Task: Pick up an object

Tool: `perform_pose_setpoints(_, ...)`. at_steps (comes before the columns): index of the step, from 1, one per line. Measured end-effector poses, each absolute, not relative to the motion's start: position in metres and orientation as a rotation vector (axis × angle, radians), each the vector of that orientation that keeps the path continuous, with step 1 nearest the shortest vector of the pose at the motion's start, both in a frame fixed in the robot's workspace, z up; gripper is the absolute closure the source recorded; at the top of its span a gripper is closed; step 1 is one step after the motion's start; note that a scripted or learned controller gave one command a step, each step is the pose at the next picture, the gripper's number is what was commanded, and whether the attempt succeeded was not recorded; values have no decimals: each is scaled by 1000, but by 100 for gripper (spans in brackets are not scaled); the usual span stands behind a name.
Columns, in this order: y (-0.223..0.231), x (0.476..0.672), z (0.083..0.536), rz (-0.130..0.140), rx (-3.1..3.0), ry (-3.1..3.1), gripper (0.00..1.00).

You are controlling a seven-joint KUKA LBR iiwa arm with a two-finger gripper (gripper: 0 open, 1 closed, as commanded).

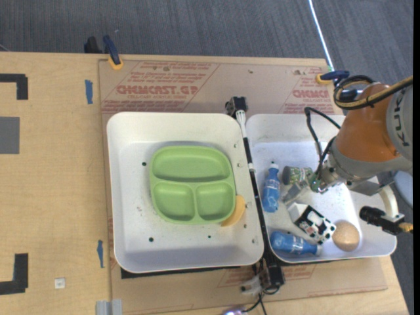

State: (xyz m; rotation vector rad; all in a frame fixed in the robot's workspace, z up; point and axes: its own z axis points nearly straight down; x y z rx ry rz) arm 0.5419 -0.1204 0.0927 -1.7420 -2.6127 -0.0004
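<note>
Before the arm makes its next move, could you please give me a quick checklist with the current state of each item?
1. Gripper over the right bin: ok.
2. Object between the fingers: cannot tell.
3. Blue bottle apart from the gripper: ok.
4. Second blue bottle and tan egg-shaped object lie at the near wall, untouched: ok.
5. Green divided plate sits in the left bin: ok.
</note>
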Motion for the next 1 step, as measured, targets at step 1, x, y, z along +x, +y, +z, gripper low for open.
perform_pose_setpoints(1,-105,480,86,-4,-1851,-2543,0)
